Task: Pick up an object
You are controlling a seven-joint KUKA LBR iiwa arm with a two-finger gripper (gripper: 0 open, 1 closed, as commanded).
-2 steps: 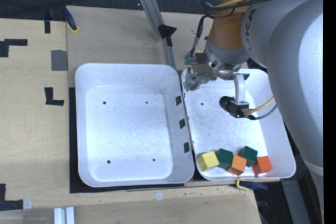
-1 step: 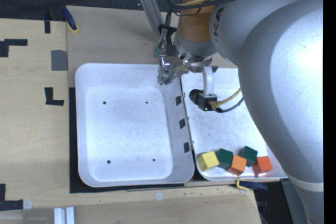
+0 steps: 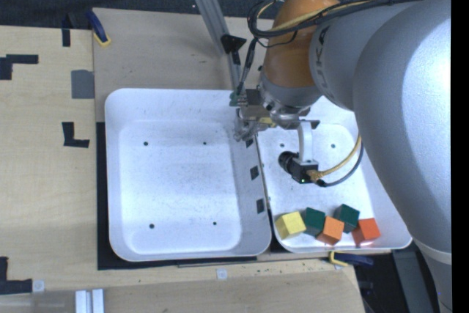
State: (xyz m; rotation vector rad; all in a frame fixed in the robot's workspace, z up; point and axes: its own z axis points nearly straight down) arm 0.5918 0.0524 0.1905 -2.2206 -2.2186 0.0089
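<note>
camera view looks down on the grey kuka arm [image 3: 388,84] with its orange band [image 3: 293,40], reaching in over the right shallow white plastic bin [image 3: 381,190]. its two-finger gripper [image 3: 253,127] hangs at the dividing rims of the two bins, near their far end; whether it is open or closed cannot be told, and nothing can be seen gripped in it. well below and to the right of the gripper, in the near corner of the right bin, lies a cluster of small blocks: a yellow cube [image 3: 290,223], a dark green cube [image 3: 314,219], an orange cube [image 3: 332,230], a second green cube [image 3: 347,216] and a red-orange cube [image 3: 366,231]. left of the gripper sits the left shallow white plastic bin [image 3: 121,157]. no writing is legible.
</note>
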